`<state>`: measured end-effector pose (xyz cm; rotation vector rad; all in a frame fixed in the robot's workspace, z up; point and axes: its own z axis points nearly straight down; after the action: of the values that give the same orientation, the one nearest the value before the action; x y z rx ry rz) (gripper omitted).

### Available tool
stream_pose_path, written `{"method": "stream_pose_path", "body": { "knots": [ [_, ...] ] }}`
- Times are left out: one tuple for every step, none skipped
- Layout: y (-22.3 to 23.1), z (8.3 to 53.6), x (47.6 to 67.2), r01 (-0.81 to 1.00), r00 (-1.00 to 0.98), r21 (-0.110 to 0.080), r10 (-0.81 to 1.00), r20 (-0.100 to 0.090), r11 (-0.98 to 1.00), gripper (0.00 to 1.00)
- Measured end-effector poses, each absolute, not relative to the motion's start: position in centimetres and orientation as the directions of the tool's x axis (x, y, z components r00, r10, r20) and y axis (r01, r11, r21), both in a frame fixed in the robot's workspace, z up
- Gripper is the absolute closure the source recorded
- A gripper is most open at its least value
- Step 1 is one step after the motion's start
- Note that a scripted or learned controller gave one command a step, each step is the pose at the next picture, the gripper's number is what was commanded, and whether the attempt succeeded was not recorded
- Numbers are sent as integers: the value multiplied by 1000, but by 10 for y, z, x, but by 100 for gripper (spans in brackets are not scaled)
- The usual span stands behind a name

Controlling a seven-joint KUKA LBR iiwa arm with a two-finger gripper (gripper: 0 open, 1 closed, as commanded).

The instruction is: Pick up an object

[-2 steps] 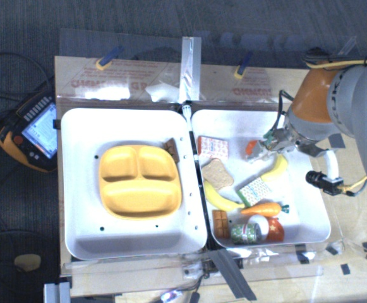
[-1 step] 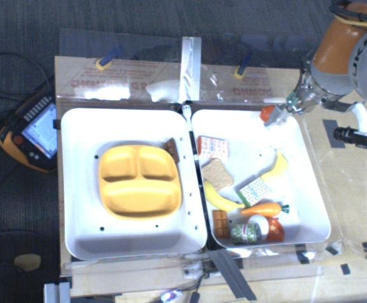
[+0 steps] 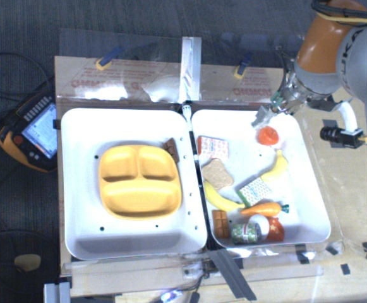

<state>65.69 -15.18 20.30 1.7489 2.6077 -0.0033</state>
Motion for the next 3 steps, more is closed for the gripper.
{"method": "stream_pose_path", "body": {
  "knots": [
    [-77, 183, 668, 999, -53, -3, 999, 0, 53, 100],
    [-77, 183, 668, 999, -52, -2, 999, -1, 52, 0],
    [-164, 141, 668, 991, -137, -3, 991, -4, 137, 0]
  ]
}}
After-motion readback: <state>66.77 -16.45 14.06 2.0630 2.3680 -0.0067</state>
